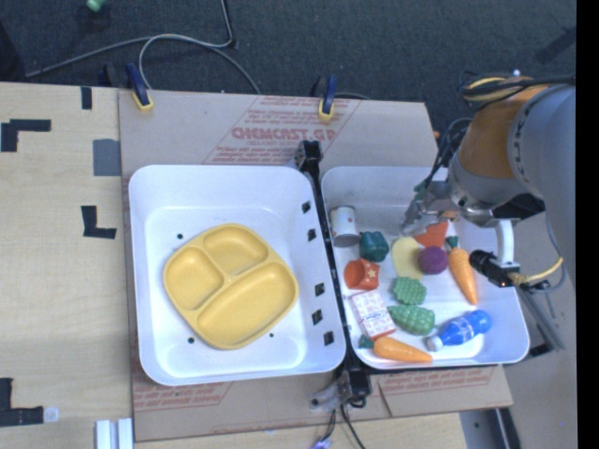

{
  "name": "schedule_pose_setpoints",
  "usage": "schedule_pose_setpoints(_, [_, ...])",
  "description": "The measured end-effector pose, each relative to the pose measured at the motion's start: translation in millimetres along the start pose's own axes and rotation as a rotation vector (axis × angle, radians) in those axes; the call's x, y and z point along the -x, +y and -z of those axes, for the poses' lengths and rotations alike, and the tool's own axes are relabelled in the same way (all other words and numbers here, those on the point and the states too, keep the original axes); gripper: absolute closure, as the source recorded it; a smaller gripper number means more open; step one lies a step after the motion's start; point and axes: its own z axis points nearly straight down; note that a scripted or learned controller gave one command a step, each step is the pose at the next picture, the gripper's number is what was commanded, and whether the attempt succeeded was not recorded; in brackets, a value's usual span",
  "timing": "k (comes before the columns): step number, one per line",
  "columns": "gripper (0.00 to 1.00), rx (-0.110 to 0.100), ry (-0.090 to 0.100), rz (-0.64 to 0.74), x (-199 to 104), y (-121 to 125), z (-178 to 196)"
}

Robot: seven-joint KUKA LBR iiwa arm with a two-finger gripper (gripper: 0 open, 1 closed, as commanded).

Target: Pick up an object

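We see the gripper (423,215) low over the right bin (374,181), just beside a red toy piece (432,234) and above the purple ball (432,260); we cannot tell its state. The arm (510,148) reaches in from beyond that bin. The left bin (150,195) holds a yellow divided plate (230,284).

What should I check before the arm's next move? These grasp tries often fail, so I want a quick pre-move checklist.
1. Gripper over the right bin: ok.
2. Finger state: cannot tell.
3. Object held between fingers: cannot tell.
4. Nearby targets: red piece and purple ball lie just below the gripper: ok.
5. Clutter: carrot and yellow piece crowd those targets: not ok.
6. Yellow tray sits in the left bin, apart from the arm: ok.
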Motion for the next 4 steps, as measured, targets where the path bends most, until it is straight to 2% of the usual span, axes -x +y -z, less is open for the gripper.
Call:
schedule_pose_setpoints(1, [0.00,-0.001,0.001,-0.001,0.0,-0.5,-0.6])
schedule_pose_setpoints(2, [0.00,-0.028,0.013,-0.003,38.5,-34.9,4.4])
schedule_pose_setpoints(3, [0.00,-0.021,0.011,-0.003,13.6,-86.3,-15.4])
schedule_pose_setpoints(4, [0.00,-0.020,0.011,-0.001,38.3,-21.4,-17.3])
